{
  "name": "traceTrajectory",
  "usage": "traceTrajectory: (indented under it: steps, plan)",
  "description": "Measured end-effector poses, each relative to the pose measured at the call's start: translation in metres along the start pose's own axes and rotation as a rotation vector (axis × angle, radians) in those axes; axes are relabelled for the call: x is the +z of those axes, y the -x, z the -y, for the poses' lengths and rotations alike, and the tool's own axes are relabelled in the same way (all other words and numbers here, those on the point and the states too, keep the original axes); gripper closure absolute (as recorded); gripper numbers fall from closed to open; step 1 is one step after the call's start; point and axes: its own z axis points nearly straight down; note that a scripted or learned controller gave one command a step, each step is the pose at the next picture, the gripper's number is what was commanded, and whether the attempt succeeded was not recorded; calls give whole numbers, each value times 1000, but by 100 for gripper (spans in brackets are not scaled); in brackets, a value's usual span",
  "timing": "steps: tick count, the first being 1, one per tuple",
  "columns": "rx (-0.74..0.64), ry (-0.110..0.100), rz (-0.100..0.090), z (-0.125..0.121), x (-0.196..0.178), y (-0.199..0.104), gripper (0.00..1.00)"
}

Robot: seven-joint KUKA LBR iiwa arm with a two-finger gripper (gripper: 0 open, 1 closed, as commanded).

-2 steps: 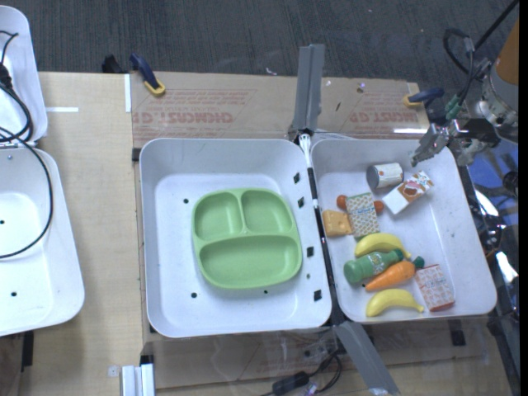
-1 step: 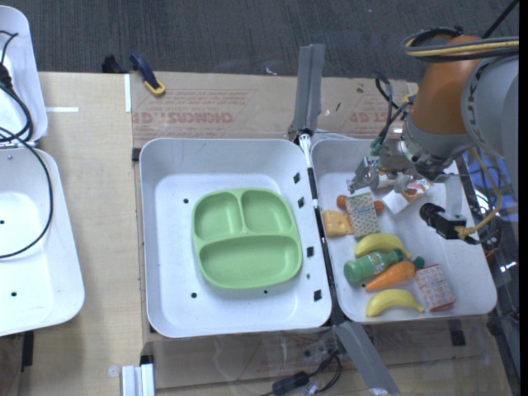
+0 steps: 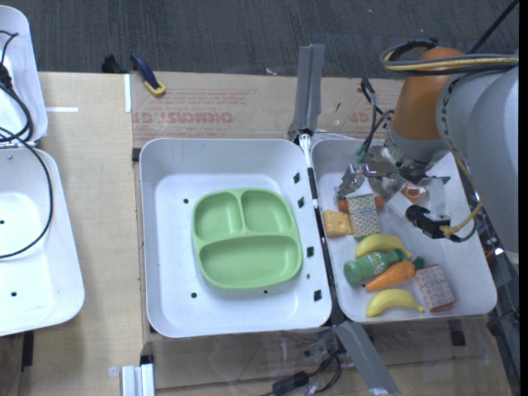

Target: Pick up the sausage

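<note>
My gripper (image 3: 364,181) is down in the far left part of the right bin (image 3: 470,304), under the grey wrist with the orange band. A reddish-brown piece, probably the sausage (image 3: 343,205), peeks out just below and left of the gripper, mostly hidden by it. A second reddish bit (image 3: 379,200) shows on the gripper's right side. I cannot tell whether anything sits between the fingers.
The right bin also holds a speckled packet (image 3: 363,215), a tan cracker (image 3: 336,223), two bananas (image 3: 382,243) (image 3: 393,302), a green bottle (image 3: 373,265), a carrot (image 3: 390,275) and a pink box (image 3: 434,287). A green divided plate (image 3: 246,238) lies in the left bin (image 3: 165,221).
</note>
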Motion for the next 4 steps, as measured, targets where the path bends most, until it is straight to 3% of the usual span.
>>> traceTrajectory:
  steps: [1, 2, 3, 4]
  plan:
    - [0, 0, 0, 0, 0, 0, 0]
    - [0, -2, 4, 0, -8, 2, 100]
    - [1, -3, 4, 0, -8, 2, 0]
    - [1, -6, 4, 0, -14, 3, 100]
